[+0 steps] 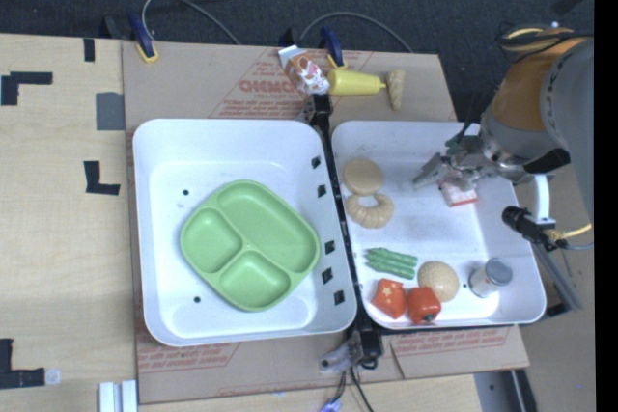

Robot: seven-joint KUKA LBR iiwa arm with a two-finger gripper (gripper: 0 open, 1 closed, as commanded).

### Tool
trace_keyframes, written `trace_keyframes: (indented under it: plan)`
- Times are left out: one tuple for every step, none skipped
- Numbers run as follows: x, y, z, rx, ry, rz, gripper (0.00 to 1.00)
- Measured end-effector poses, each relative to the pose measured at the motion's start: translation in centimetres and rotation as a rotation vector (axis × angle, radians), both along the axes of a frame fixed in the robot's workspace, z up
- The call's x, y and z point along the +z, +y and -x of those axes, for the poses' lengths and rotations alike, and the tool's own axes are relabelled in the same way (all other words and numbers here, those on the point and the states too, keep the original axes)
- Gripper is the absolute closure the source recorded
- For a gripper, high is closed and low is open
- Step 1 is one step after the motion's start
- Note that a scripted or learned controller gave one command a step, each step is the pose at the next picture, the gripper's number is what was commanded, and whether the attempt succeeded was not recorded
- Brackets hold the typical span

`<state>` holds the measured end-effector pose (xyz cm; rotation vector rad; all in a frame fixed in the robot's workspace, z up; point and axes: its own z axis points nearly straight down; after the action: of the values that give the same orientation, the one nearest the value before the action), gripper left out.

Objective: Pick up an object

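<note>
Small red-and-white packet [460,196] near the right bin's [406,135] far right corner, just under the pincer [454,171]. Pincer spread: cannot tell. Probably light, thin, slippery; best pinched across its short edges.

Arm [541,101]: one, grey, entered from the right edge of the camera view; an orange band [526,92] is carried above the wrist. Wrist: bent down and toward the left. Gripper [446,171]: two-finger, dark, held low at the wrist's left end, its metal fingers pointed left; finger spacing is not resolved from above.
</note>
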<state>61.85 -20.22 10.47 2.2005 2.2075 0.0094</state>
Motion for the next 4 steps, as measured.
trace_keyframes:
  plan:
    - [3.9, -2.2, 3.8, -0.002, 0.022, -0.012, 0.00]
    - [-1.4, -1.3, -1.8, -0.002, 0.014, -0.008, 0.00]
    - [-1.3, 1.0, -5.3, -0.001, 0.010, -0.004, 0.00]
    - [-1.2, -0.5, -2.7, 0.000, 0.003, -0.006, 0.00]
